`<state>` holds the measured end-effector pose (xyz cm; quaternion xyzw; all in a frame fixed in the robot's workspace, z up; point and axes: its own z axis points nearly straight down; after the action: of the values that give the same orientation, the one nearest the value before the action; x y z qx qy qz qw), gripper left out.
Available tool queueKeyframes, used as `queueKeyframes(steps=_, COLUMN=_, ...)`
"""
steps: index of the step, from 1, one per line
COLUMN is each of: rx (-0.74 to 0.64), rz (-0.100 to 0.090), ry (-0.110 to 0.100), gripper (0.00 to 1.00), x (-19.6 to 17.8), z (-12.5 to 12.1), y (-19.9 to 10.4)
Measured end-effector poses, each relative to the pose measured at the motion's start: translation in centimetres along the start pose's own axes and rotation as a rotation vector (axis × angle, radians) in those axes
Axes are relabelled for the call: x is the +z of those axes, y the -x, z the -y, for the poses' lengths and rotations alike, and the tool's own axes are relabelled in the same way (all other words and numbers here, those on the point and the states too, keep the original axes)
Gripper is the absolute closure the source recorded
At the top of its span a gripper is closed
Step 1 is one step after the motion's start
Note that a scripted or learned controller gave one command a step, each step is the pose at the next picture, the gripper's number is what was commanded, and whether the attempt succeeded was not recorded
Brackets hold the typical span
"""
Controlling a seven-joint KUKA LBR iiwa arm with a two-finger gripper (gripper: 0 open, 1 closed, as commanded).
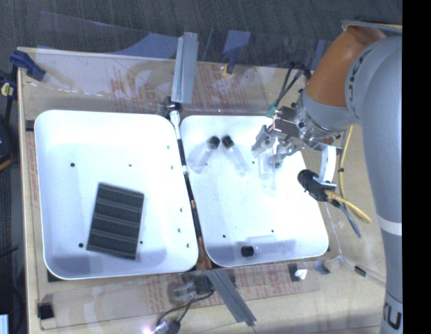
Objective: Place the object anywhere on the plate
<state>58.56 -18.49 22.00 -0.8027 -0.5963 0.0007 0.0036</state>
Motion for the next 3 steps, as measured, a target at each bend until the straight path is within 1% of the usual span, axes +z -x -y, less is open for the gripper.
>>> queueKeyframes(steps=1, rx=0.089, rz=0.003, ry=0.003, gripper=1.0, x=0.6, z=-1.6, y=-8.6)
queueKeyframes(steps=2, rx=0.021, rz=0.001, ry=0.007, gripper=1.0, x=-15.0, z=-2.9, y=-14.6)
queueKeyframes(steps=3, rx=-0.215, rz=0.004, ry=-0.001, gripper=1.0, x=-8.3, z=8.3, y=-23.4)
